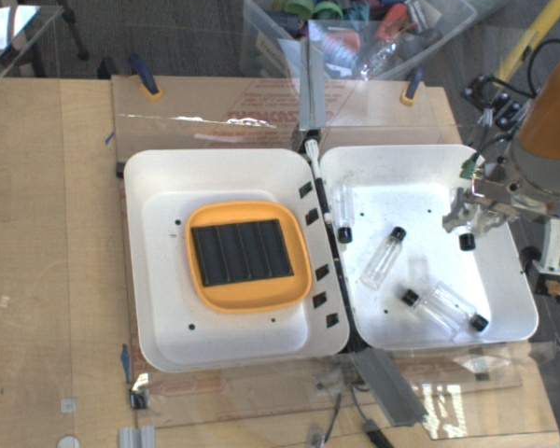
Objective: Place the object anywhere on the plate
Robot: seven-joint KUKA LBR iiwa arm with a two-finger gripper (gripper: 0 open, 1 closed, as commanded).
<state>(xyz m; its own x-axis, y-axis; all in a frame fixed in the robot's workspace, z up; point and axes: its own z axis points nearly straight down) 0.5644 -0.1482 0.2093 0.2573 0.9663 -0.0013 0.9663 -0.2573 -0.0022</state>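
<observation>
Honestly, no writing reads anywhere; whether the gripper (469, 224) fingers are apart, I cannot tell.

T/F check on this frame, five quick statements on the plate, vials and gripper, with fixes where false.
1. The orange plate sits in the left bin. True.
2. A clear vial already lies on the plate. False: the plate carries just a dark ribbed insert; the vials, such as the one with a black cap, lie in the right bin.
3. The gripper is over the right bin, near its right side. True.
4. The gripper hovers above the plate. False: it is over the right bin, well away from the plate.
5. The two bins sit apart, with bare bench between them. False: they stand side by side, meeting at a central divider.
</observation>
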